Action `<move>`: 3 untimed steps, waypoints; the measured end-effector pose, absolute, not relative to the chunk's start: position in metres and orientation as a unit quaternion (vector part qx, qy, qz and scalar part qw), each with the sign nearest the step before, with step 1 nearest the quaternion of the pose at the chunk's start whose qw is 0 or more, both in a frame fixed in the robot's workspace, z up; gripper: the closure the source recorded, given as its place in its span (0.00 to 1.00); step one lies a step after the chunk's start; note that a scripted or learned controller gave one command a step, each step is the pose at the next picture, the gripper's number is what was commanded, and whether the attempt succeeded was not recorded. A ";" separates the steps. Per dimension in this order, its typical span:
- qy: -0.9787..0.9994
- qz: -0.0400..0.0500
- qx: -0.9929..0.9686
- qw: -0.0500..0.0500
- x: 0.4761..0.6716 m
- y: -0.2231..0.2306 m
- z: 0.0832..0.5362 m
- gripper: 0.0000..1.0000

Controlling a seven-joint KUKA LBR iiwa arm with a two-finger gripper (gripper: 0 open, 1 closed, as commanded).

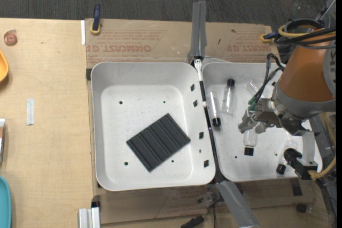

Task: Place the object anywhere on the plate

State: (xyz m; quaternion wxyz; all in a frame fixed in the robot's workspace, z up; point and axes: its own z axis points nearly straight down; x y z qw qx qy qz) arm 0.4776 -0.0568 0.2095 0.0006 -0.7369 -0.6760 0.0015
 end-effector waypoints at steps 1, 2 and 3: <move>-0.706 0.002 -0.708 0.001 0.513 0.009 0.190 1.00; -0.717 0.002 -0.698 0.000 0.614 0.083 0.190 1.00; -0.762 0.002 -0.647 0.000 0.559 0.065 0.265 1.00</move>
